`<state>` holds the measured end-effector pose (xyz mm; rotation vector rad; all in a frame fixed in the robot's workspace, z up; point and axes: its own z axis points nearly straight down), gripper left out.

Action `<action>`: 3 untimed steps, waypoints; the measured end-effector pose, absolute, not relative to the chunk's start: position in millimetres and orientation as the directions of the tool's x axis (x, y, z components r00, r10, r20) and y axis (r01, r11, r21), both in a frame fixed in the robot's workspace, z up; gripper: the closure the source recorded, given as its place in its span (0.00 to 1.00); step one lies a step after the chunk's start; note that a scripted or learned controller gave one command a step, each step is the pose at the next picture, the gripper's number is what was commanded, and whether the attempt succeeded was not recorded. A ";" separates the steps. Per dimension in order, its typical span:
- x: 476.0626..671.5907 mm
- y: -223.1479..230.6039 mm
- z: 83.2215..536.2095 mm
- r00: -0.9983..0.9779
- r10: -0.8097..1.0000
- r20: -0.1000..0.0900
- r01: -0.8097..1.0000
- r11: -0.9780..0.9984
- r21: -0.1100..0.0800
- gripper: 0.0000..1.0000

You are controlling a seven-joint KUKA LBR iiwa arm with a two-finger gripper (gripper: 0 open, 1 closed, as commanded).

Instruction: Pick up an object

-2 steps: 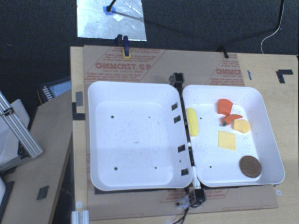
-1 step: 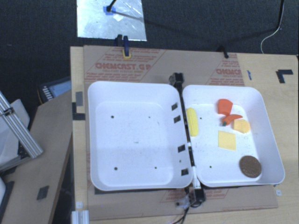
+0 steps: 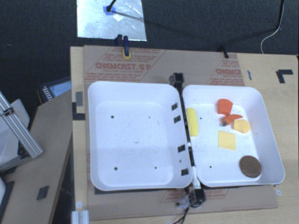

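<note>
Two white bins on my bench.
Right bin holds yellow corn, orange pieces, yellow square, brown disc; left bin offers open floor.

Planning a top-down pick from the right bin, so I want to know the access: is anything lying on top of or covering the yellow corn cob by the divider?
Nothing visible covers the corn cob. It lies bare on the right bin floor, close beside the inner wall; the other pieces sit apart from it.
</note>
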<state>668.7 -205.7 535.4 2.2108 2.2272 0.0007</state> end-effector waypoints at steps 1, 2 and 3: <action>668.7 -205.7 535.4 -0.007 1.000 -0.002 1.000 0.007 0.003 1.00; 668.6 -205.7 535.4 -0.007 1.000 -0.002 1.000 0.007 0.003 1.00; 668.6 -205.7 535.3 -0.007 1.000 -0.002 1.000 0.007 0.003 1.00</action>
